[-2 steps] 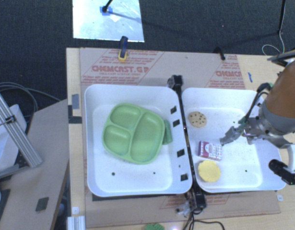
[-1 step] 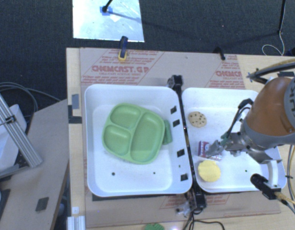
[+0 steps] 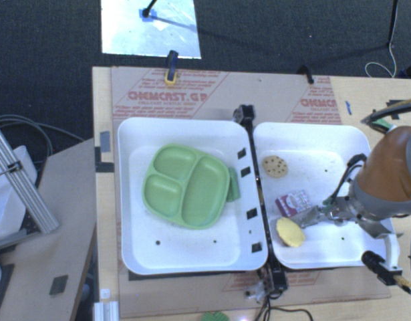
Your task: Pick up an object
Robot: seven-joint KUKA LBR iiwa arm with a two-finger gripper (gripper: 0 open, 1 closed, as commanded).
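Camera view, pick pending: gripper (image 3: 311,216) low in the right bin (image 3: 325,139), just beside the yellow object (image 3: 290,232) and red-and-white packet (image 3: 293,202); nothing lifted, finger state cannot be told. Right bin also contains a cookie (image 3: 275,166), beyond the packet. Left bin (image 3: 185,129): green divided plate (image 3: 186,186).

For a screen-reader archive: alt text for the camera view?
A grey-and-orange arm's gripper reaches into the right white bin near a yellow oval object, a red-and-white packet and a round cookie; the left white bin holds a green divided plate.
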